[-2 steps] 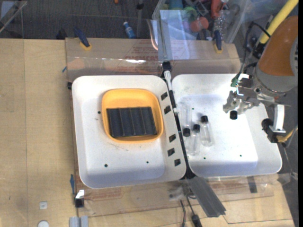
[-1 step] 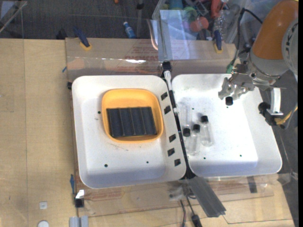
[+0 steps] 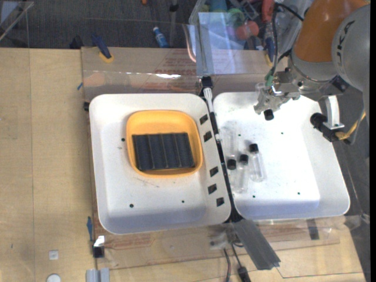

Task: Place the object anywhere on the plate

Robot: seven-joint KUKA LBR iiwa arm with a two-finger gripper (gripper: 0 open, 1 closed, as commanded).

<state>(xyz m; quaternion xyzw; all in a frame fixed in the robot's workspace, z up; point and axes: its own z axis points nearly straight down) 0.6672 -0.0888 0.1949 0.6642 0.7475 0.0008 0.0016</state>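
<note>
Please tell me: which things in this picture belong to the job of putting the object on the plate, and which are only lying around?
Belong to the job:
- orange plate, in the left bin
- dark ridged object, already lying on the plate
- gripper, over the right bin

Only lying around:
- clear pieces with black caps in the right bin
- box of colourful items behind the bins

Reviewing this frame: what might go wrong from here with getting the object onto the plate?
1. The clear plastic items with black caps lie in the right white bin and are see-through against its floor, so a grasp may miss or slip.
2. They lie close together, so one may get knocked aside.
3. The end effector hangs at the bin's far edge, and the orange plate holding a black ribbed block sits across the divider, a carry that risks a drop.
</note>
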